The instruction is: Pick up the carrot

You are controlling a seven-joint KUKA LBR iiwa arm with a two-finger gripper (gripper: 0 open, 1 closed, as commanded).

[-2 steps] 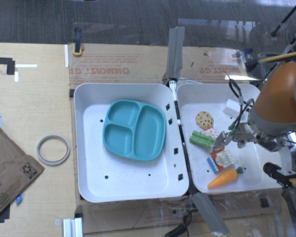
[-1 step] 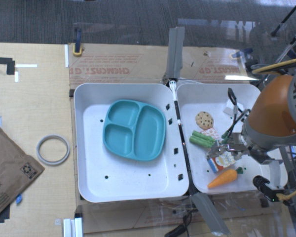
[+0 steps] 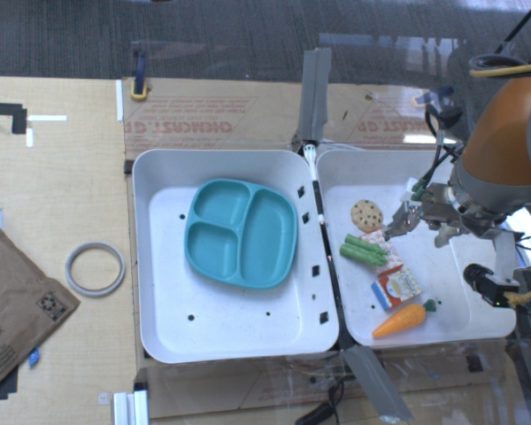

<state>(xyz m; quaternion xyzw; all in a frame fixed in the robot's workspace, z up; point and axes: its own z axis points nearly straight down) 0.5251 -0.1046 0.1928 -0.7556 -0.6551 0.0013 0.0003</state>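
The orange carrot (image 3: 398, 319) with a small green top lies near the front edge of the right bin (image 3: 478, 326), pointing left. My gripper (image 3: 418, 234) hangs over the middle of that bin, well behind the carrot and slightly to its right. Its two fingers are spread apart with nothing between them. The grey arm with its orange band (image 3: 513, 131) comes in from the right.
In the right bin, a cookie (image 3: 366, 213), green beans (image 3: 365, 251) and a red-and-white packet (image 3: 398, 286) sit just behind the carrot. The left bin (image 3: 159, 326) holds a teal divided plate (image 3: 242, 233). A tape ring (image 3: 95, 267) and a cardboard box (image 3: 13, 317) lie on the bench at the left.
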